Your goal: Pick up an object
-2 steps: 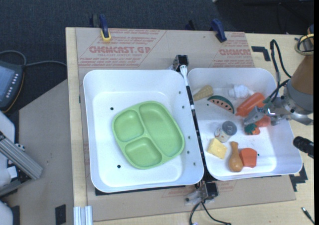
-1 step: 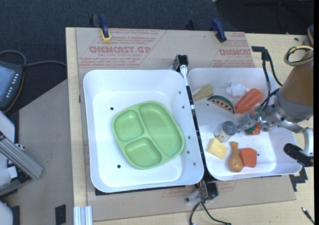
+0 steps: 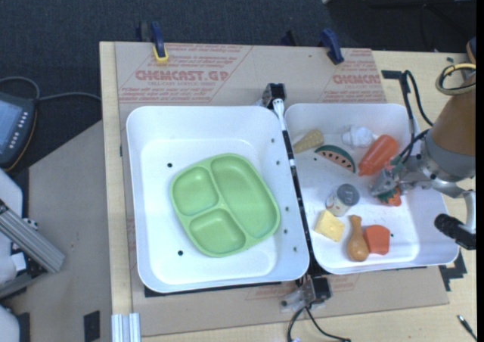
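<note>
Gripper [image 3: 389, 191] sits low in the right bin [image 3: 401, 253], beside the carrot [image 3: 376, 154]. Finger state: cannot tell. The carrot lies at about 11 o'clock from the gripper, long axis running 1 to 7 o'clock.

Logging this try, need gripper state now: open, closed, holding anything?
Gripper: low in the right bin, just below the orange carrot-like toy; open or closed cannot be told, and no object is seen held.

Robotics lab: clamped board [image 3: 227, 68], cabling [image 3: 68, 97], white bins [image 3: 144, 181] w/ toy food.
</note>
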